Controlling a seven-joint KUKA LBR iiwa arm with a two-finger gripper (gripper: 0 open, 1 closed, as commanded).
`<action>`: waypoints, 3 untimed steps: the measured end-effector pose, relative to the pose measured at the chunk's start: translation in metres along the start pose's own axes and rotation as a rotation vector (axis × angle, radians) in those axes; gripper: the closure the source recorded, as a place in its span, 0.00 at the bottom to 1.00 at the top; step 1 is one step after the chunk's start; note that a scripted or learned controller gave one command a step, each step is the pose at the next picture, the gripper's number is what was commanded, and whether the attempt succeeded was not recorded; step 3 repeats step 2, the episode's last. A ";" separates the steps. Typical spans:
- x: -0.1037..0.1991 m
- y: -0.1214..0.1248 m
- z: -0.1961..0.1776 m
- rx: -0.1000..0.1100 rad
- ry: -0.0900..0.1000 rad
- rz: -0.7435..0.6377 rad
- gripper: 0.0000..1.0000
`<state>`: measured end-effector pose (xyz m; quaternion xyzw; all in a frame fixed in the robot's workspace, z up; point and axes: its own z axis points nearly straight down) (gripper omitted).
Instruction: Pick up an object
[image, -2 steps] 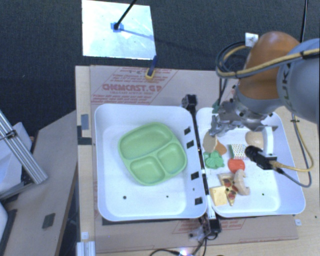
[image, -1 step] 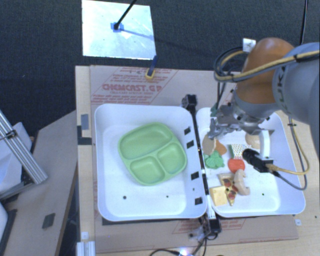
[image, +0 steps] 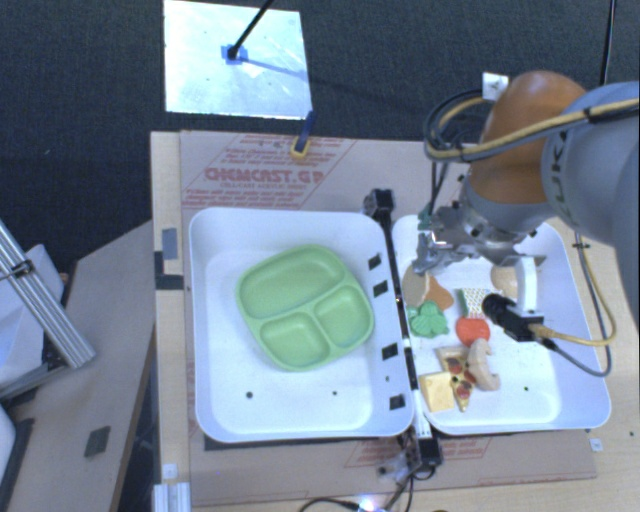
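The left bin held a green divided plate, lying a little toward ten o'clock of the bin's middle, with nothing else beside it. Across the black divider, the right bin carried a cluster of small toy foods. Nearest the divider sat a green leafy piece, with an orange-brown wedge touching it at twelve o'clock. At five o'clock from the green piece lay a yellow cheese block with a pizza slice just beside it, then a red-orange piece and a tan, bone-like piece at its six o'clock.

The gripper hung over the bin's ten o'clock corner, just above the orange-brown wedge, with the grey and orange arm bulking behind it at one o'clock. From this slant I could not tell whether the claw was wide or narrow, and no object was visible between its tips.

Judged from this, the pick had not been made: every toy appeared to rest on the bin floor. The arm seemed placed for a descent, the wedge or the green piece being the likeliest target. Closing, gripping and lifting were all left to do.
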<state>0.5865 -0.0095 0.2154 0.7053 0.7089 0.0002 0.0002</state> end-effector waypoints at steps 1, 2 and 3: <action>-0.009 -0.002 -0.018 -0.001 0.000 0.003 1.00; -0.009 0.004 -0.013 0.000 0.000 0.003 1.00; -0.009 0.004 -0.013 0.000 0.000 0.003 1.00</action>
